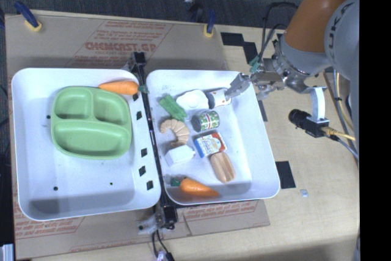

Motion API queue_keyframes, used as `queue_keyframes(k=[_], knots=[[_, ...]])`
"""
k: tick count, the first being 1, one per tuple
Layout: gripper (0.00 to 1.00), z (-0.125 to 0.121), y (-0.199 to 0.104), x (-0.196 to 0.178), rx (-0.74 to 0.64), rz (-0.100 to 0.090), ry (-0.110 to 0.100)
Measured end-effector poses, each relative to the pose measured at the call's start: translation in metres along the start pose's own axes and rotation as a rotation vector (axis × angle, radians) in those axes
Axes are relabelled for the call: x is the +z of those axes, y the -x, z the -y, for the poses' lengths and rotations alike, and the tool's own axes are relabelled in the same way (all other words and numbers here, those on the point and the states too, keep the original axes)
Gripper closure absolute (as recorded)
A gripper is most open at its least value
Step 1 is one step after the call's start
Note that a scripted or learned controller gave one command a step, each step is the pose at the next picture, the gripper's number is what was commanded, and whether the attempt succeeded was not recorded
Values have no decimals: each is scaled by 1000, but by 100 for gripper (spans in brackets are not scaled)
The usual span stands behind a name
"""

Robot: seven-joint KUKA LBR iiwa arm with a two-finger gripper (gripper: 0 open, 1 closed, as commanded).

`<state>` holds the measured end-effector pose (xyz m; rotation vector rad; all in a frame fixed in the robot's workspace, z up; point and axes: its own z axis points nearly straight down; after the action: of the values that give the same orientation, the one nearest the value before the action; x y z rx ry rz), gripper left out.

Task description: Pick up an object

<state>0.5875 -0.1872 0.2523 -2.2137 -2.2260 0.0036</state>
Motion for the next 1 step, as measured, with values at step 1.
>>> queue_keyframes(k=[1], knots=[[0,22,23,154,0,0,1]])
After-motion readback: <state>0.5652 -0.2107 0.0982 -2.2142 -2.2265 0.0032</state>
